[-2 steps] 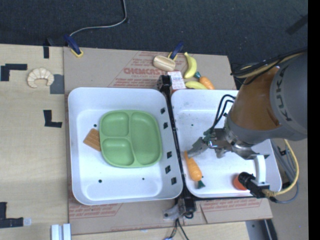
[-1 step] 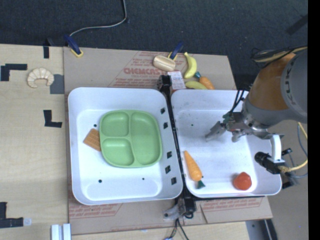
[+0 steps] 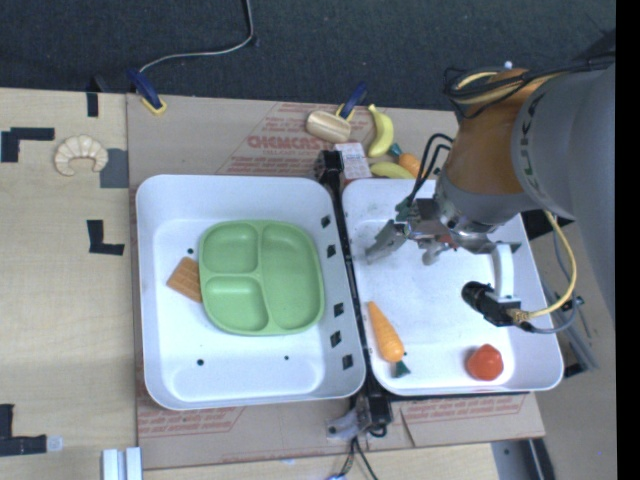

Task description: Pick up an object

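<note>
Camera view, from above at a slant: gripper hanging over the upper part of the right bin, fingers spread, pinching nothing; carrot lying below and slightly left of it, close to the divider between the bins, long axis running up-down with a slight tilt, green end toward the lower rim; tomato farther off in the lower right corner; bare white floor between gripper and carrot; left bin holding a green plate.

arm over right bin | carrot, tomato inside
</note>
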You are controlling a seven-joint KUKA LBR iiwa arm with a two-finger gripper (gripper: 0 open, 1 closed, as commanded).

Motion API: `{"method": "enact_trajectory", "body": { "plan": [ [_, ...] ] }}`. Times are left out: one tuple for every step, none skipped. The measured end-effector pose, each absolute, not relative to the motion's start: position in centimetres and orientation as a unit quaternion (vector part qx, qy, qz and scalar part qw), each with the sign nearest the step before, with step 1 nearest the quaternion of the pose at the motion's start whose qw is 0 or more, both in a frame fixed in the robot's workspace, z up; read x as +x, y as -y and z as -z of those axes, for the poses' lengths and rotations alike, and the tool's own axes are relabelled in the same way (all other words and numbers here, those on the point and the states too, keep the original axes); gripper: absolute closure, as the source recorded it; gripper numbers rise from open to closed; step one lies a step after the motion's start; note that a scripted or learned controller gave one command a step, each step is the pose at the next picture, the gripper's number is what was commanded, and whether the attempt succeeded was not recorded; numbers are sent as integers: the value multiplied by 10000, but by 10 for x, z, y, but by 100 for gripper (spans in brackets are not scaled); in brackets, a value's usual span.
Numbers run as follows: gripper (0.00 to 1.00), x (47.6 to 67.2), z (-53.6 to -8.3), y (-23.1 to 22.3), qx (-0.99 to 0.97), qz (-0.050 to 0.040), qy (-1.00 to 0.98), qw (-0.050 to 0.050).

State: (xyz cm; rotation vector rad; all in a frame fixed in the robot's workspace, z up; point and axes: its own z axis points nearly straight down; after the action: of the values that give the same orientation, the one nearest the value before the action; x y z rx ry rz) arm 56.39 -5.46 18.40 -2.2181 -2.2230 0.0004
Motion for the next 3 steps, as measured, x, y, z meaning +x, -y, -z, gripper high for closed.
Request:
{"method": "enact_trajectory", "body": {
  "plan": [
    [0, 509, -184, 50, -7069, -9, 7073, 8],
    [0, 518, -101, 97, -7073, -12, 7069, 11],
    [0, 573, -87, 145, -7069, 10, 7073, -21]
  ]
}}
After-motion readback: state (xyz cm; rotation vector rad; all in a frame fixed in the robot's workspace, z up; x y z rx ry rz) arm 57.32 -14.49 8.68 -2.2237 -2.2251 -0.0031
